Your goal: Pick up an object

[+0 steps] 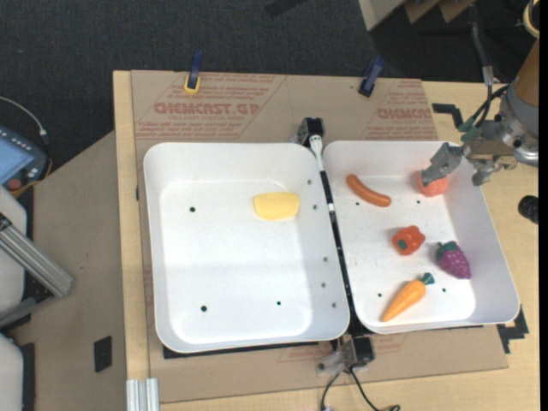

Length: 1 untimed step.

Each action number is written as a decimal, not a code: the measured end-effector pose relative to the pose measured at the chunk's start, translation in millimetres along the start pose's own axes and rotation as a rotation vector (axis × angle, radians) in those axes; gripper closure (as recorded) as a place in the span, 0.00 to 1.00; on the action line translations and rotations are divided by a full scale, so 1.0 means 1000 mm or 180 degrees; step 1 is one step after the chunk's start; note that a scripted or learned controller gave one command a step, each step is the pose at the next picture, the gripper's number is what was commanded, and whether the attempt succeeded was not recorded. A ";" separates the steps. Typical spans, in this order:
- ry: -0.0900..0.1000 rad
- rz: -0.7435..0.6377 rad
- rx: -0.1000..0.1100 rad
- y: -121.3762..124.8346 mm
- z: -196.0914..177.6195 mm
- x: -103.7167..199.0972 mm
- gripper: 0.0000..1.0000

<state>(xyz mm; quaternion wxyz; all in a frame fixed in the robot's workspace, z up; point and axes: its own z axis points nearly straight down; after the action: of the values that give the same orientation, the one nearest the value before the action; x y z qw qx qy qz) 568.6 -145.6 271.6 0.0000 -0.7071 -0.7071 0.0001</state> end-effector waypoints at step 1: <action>0.0007 -0.0003 0.0018 0.005 0.063 0.010 0.00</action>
<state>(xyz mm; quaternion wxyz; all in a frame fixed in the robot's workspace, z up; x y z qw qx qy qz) 573.7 -135.1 208.4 0.0028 -0.7068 -0.7074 0.0014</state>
